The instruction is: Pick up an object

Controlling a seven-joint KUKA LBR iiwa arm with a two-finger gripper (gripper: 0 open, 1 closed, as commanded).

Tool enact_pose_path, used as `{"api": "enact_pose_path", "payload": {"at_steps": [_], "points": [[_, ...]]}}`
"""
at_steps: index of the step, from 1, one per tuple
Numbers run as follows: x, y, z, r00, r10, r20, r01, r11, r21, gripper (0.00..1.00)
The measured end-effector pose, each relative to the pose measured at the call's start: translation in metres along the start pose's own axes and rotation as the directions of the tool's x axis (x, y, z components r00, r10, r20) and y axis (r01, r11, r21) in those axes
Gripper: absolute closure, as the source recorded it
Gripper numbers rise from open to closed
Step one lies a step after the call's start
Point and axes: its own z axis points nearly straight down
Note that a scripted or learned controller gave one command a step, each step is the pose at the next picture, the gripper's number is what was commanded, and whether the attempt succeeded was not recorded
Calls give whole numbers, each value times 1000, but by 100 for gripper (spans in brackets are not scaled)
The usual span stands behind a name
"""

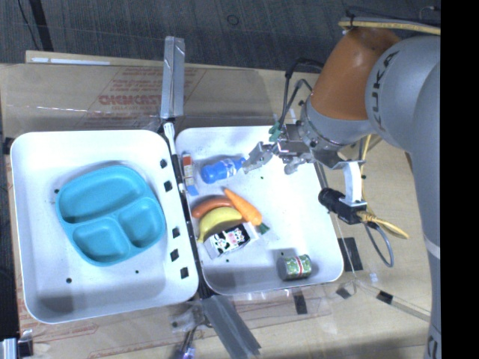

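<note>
Camera view, taken from above at a slant, has the likeliest target, a small blue bottle (219, 170) with a white cap end, lying on its side in the upper left part of the right bin (318, 223), just right of the divider between the two bins. Nothing has been lifted yet, as far as the frame shows: the bottle rests on the bin floor, and so do the other candidates lower down, namely an orange carrot (243, 206) lying across a yellow banana (218, 220), a black-and-white patterned carton (228, 240) touching the banana's lower edge, and a small green can (295, 265) on its own near the bin's lower right corner. The gripper (273, 155) sits just right of the bottle, near the centre of the frame, with its two metal fingers spread apart and nothing between them; one fingertip (254, 158) is close to the bottle's right end but appears short of touching it. The arm (359, 73), grey with an orange band, comes in from the upper right. At the left, the left bin (37, 260) holds a blue divided tray (111, 213), well apart from the action. By this reading the task is at the approach stage: lining up, closing on an object and raising it are all left to do.
</note>
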Motion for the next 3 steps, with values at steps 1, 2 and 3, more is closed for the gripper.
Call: {"api": "enact_pose_path", "payload": {"at_steps": [1, 2, 3], "points": [[-17, -26, 113, 1000, 11, 0, -11, 1000, 1, 0], [-40, -28, 147, 997, 74, -2, -74, 997, 0, 0], [-40, -28, 137, 998, 70, -1, -70, 998, 1, 100]]}}
